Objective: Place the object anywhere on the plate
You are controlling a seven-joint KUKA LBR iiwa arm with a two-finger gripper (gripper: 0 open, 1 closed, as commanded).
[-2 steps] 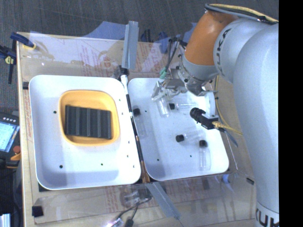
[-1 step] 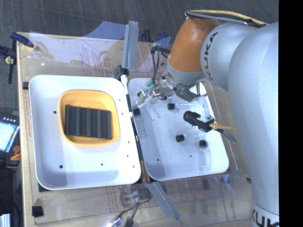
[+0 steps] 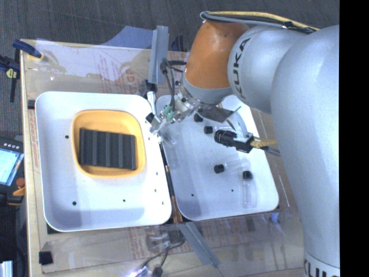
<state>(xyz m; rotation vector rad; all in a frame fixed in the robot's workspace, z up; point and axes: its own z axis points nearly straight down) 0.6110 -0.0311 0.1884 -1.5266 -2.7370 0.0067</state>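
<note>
Item, right bin: small dark objects, one near its middle, another just right, a third beyond. Plate, yellow, lies well left in the other bin. Gripper at the bin's far-left corner, grip state cannot be told; advise centring over one object before descending.

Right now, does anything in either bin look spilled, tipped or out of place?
Nothing looks spilled or broken. The plate lies flat in the left bin, bearing a dark ribbed insert. Small dark pieces lie scattered in the right bin, none on the plate.
</note>
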